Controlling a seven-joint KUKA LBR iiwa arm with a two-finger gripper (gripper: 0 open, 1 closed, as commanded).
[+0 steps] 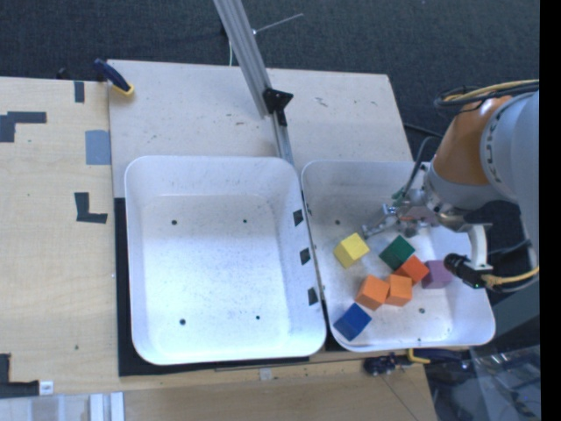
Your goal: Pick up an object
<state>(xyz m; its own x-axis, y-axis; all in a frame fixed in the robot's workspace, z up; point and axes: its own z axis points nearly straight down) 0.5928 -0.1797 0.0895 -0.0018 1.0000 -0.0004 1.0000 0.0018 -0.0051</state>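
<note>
I'd lower the hand point(396, 220), whose closure I cannot tell, squarely over the green cube point(397, 253) just below it, avoiding neighbouring blocks.

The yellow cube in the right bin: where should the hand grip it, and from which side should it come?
Grip the small yellow cube across two opposite flat side faces, coming straight down from above. It sits apart from the other blocks near the left wall of the right white bin, so there seems to be room for fingers around it. It lies turned at an angle to the bin, so the hand should probably rotate to match.
</note>
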